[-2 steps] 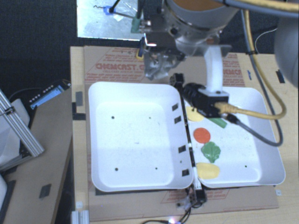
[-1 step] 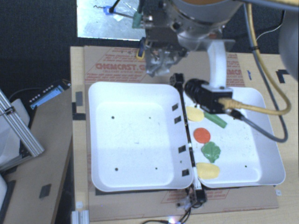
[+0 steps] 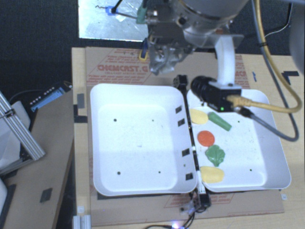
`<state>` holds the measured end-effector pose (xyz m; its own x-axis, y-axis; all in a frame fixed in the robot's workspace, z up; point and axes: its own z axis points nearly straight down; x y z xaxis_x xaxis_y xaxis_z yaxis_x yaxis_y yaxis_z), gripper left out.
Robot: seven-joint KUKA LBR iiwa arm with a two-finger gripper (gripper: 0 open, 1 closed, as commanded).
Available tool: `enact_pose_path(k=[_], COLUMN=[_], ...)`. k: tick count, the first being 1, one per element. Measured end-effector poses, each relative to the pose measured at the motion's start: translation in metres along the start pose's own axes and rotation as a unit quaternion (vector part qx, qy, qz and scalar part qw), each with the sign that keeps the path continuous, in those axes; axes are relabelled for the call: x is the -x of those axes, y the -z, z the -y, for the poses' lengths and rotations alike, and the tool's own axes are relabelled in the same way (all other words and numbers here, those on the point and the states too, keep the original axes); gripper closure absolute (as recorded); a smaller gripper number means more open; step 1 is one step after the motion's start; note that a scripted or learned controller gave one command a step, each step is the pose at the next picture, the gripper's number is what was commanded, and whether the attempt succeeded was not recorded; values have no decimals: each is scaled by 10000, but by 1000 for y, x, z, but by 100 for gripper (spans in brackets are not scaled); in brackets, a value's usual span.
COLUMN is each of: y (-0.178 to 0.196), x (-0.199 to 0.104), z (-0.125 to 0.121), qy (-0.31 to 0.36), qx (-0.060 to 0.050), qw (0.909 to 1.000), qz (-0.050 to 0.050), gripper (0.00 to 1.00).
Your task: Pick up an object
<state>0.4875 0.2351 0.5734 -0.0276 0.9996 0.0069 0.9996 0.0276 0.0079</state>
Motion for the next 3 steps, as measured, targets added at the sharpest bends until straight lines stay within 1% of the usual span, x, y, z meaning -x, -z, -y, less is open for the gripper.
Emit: enact_pose_path(k=[1,2,3], y=[-1,11,-40], x=[0,0,110], z=[0,0,4], qy=[9,24,-186], qx=[-6,6,-54], qw=[10000,10000,9998], qz=[2,-5,48], gripper=[0,100,100])
